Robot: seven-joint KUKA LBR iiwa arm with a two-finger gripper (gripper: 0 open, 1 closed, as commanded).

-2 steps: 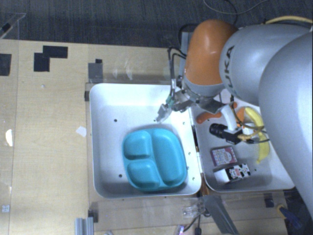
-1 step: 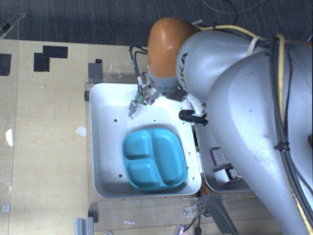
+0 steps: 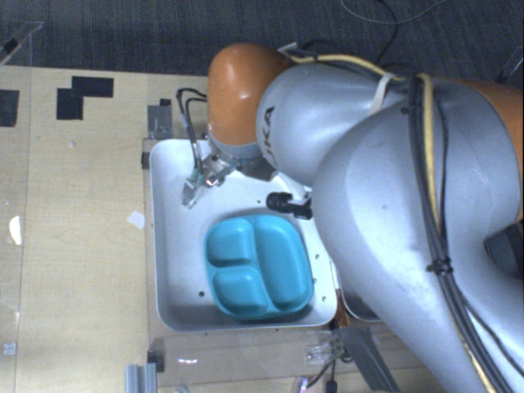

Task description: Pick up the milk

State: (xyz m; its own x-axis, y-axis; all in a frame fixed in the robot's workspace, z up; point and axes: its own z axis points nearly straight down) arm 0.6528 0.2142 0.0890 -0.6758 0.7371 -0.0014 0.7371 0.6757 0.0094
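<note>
My grey arm reaches across from the right and hides most of the right side of the scene. Its orange band (image 3: pixel 241 88) hangs over the far end of the left white bin (image 3: pixel 168 301). Just below the band, the gripper (image 3: pixel 196 185) sits low inside the bin near its far left corner, with bare white floor around its tip. A blue three-section plate (image 3: pixel 258 264) lies in the near half of the same bin, a short way to the gripper's near right.
A small black part (image 3: pixel 291 205) juts out beside the arm, just beyond the plate. The tan bench (image 3: pixel 74 244) stretches to the left of the bin and carries black square marks (image 3: pixel 82 95) at the back. A thin cable (image 3: pixel 385 11) loops across the dark floor behind.
</note>
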